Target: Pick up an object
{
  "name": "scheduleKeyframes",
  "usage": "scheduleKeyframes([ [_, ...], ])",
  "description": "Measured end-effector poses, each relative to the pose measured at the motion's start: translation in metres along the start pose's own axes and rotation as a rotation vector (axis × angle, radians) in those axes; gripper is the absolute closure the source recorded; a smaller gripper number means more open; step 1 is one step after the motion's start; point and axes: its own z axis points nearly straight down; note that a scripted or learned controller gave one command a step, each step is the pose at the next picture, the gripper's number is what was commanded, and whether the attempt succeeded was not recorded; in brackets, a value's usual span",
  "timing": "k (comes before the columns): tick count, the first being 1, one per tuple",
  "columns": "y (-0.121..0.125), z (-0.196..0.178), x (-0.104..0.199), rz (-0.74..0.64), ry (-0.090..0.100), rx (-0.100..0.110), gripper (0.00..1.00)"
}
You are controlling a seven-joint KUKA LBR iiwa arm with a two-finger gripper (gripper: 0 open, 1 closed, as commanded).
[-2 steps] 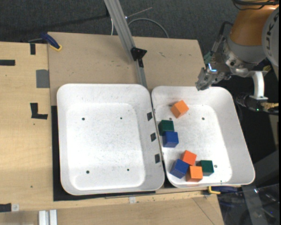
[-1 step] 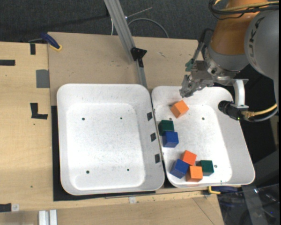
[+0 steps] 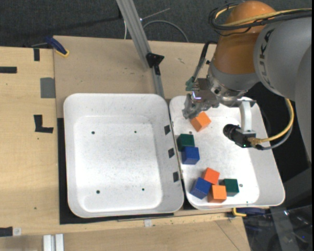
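My gripper (image 3: 193, 110) hangs over the far left corner of the right bin (image 3: 266, 166). A tilted orange cube (image 3: 201, 122) lies right at its tip, touching or nearly touching it; whether it is gripped is not visible. Nearer the front, a green cube (image 3: 186, 140) and a blue cube (image 3: 191, 155) sit against the bin's left wall. A cluster at the bin's front holds an orange cube (image 3: 211, 175), a blue cube (image 3: 201, 187), another orange cube (image 3: 217, 193) and a green cube (image 3: 231, 186).
The left bin (image 3: 69, 140) stands beside the right one, their rims meeting. A slanted metal pole (image 3: 138, 30) rises behind the bins. The grey arm with its orange band (image 3: 240, 30) covers the right bin's far right side, and cables (image 3: 272, 135) loop over it.
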Motion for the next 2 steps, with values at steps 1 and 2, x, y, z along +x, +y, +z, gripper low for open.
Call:
scheduleKeyframes([
  [1,-0.031,0.016,0.053,0.0,0.0,0.002,1.0],
  [2,-0.066,0.023,0.086,0.002,-0.001,0.001,1.0],
])
